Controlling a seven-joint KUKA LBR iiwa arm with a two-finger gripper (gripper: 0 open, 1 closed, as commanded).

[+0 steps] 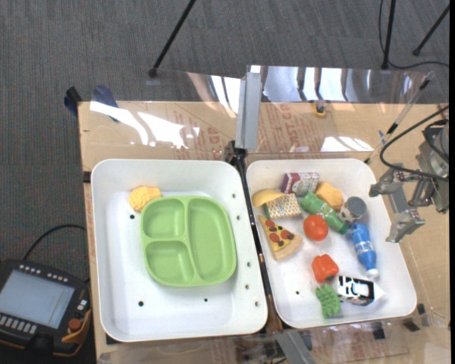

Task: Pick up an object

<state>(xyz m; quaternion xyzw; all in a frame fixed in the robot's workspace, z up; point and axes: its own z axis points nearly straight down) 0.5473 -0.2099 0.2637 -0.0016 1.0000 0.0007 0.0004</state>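
Hovering over the right bin's [409,279] edge, gripper [406,217] fingers spread, holding nothing. Judging the blue bottle [362,247] light, stiff, slippery; gripping mid-body.

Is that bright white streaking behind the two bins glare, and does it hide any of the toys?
In the camera view, yes: light glints off a clear panel behind the bins. The toys stay sharp and evenly lit, such as the pizza slice and blue bottle. The gripper at the right rim looks slightly soft.

Bench [167,131] bears 2 bins [114,309].
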